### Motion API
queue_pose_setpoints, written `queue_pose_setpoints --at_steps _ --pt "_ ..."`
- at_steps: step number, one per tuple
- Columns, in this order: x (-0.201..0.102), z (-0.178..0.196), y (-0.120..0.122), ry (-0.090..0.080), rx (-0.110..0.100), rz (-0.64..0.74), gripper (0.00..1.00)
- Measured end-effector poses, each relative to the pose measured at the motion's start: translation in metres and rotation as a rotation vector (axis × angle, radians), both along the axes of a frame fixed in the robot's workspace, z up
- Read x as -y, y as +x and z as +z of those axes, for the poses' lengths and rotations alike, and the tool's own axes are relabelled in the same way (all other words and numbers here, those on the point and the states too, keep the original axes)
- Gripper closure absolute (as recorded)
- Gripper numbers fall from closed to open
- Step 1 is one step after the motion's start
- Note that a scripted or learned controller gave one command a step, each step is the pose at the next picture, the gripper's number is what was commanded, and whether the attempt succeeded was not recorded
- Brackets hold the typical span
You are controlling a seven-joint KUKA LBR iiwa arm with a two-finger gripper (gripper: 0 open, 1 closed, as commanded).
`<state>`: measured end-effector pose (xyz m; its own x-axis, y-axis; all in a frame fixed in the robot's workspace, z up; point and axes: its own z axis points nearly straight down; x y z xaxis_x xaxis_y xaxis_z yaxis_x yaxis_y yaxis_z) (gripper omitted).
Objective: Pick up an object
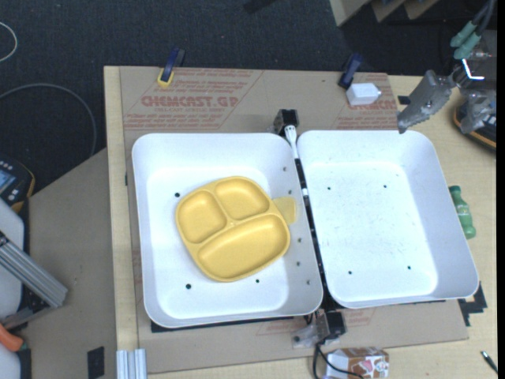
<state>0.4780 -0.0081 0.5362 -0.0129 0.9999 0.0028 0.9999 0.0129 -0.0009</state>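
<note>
You have 2 white bins side by side. A yellow divided plate point(232, 227) with 3 compartments lies flat in the left bin point(150, 164), its long axis running diagonally from upper left to lower right. The gripper point(416, 110) hovers beyond the right bin's point(442, 180) far corner, holding nothing, likely parked clear.

Dark carpet floor point(71, 46) surrounds a brown cardboard-topped bench point(237, 93).

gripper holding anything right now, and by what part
Nothing is held. The gripper sits beyond the right bin's top right corner with nothing between its fingers; the yellow divided plate lies in the left bin.
</note>
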Motion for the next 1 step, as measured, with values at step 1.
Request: queue_pose_setpoints --at_steps 1 --pt "0.0063 0.0103 0.0019 -0.003 0.004 -0.012 1.0"
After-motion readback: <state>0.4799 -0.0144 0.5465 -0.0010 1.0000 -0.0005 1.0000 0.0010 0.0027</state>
